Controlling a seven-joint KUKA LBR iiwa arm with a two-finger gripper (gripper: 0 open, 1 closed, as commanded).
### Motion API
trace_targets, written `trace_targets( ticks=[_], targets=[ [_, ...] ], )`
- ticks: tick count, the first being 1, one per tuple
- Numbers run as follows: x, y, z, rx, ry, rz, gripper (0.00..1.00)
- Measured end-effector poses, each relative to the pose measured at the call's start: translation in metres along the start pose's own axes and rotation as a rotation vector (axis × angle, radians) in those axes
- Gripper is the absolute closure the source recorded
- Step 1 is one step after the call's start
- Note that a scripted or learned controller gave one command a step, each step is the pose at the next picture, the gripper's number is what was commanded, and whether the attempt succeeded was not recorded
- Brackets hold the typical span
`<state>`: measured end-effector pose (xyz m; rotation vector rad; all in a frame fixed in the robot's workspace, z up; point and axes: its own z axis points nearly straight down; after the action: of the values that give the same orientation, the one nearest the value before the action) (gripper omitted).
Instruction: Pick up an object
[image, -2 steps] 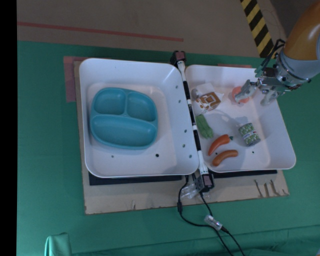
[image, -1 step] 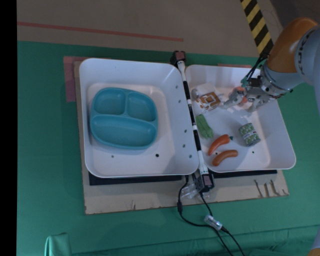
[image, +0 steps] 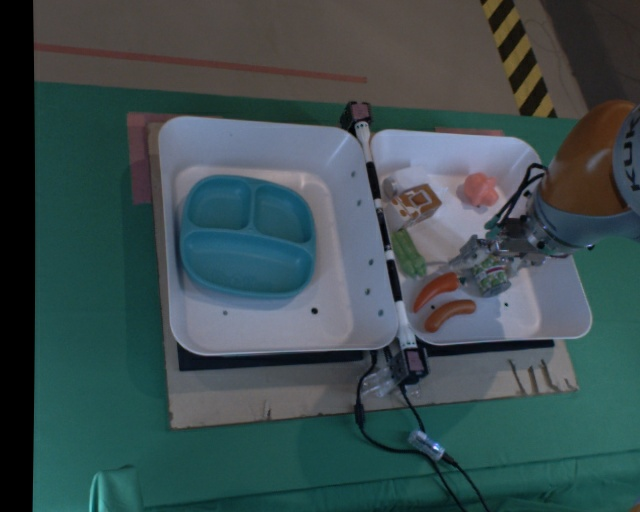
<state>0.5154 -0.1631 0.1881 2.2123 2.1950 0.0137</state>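
While my arm (image: 590, 175) reaches in from the right, my gripper (image: 488, 268) sits low in the right bin (image: 560, 310), near the middle of its floor. Whether my fingers are released or clenched cannot be determined; the gripper body and cabling hide them, and no object is seen between them.

Right bin contents, as observed:
- Two orange-red sausage-shaped pieces, the upper sausage (image: 436, 291) just beside my gripper on its left, the lower sausage (image: 450, 314) just below it. They lie near each other, roughly parallel.
- One green pod-like item (image: 408, 254) lies close to the divider between the bins, above the sausages.
- One small box-like toy (image: 415, 203), orange and white, sits above the green item, near the divider.
- One pink-orange lump (image: 479, 189) rests toward the far wall, well apart from the sausages.

Left bin (image: 200, 330) contents: one blue compartment plate (image: 247, 238) with three sections, lying flat, toward the bin's left half.

Both bins stand side by side on a cardboard sheet (image: 300, 400) over a green cloth (image: 90, 300).
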Motion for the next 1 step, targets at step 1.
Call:
trace_targets(
  ticks=[1],
  targets=[
    [-0.007, 0.0384, 0.0016, 0.004, 0.001, -0.001, 0.0]
  ],
)
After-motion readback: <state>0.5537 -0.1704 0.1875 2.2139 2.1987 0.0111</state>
